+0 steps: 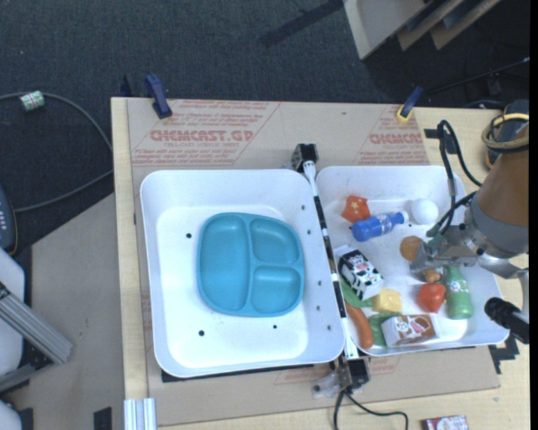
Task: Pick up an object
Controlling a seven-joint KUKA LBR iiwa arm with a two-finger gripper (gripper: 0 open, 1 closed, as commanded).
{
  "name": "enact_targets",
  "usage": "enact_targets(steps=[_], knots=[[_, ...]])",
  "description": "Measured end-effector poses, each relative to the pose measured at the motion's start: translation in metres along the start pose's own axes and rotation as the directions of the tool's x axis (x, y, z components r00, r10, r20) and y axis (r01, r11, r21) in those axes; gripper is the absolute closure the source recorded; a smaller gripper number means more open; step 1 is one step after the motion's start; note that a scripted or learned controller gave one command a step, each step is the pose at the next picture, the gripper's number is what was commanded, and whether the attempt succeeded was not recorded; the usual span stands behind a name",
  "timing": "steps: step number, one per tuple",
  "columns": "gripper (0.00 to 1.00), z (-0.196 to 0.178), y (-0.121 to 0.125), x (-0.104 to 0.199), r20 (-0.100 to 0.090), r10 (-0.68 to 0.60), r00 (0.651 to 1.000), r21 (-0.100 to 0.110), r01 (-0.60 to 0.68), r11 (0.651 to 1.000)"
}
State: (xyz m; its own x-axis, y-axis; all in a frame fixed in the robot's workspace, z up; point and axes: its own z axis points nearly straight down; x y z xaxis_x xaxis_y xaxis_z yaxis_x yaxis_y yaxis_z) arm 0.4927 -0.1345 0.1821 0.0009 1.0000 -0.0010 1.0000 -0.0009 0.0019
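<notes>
The left bin [168,252] carries a blue divided plate [250,263]; the right bin [370,180] holds the clutter. There the arm [504,210] brings its gripper [433,259] low over a small brown object [412,247], with a green bottle [458,298] and red tomato [431,296] just beside (whether the gripper is apart or together I cannot tell). The brown piece, lying right of centre in that bin, looks like a light, rigid, smooth toy, likely to slip; I would take it across its middle.

Dark carpet floor [210,50] surrounds the pale wooden surface [252,126]; a cable [76,113] trails left, perhaps furniture [403,25] above.
</notes>
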Motion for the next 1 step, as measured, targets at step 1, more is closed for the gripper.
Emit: enact_targets(steps=[1], knots=[[1.0, -0.0024, 0.0562, 0.05, -0.001, -0.002, 1.0, 0.001, 0.002, 1.0]])
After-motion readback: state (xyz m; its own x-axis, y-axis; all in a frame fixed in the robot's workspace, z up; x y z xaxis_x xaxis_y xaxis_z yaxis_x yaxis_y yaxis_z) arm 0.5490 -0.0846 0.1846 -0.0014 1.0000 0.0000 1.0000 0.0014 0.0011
